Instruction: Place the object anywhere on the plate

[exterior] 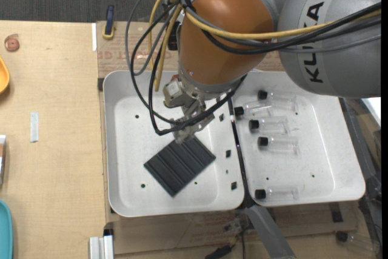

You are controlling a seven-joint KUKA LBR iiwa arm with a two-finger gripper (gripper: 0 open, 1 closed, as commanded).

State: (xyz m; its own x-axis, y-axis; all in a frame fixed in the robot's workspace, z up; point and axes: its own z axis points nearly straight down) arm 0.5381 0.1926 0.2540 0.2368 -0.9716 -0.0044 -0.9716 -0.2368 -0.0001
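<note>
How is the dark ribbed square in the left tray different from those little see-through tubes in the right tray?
The ribbed plate is dark, flat and square; the vials are clear, round tubes with black caps. The plate is one piece, lying turned at an angle in the left bin, just below the gripper; the vials are several, scattered over the right bin. Both rest on a white bin floor.

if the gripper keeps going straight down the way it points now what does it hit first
Most likely the dark ribbed plate in the left bin. The gripper points down at the plate's upper corner, though its height above the plate is hard to judge.
</note>
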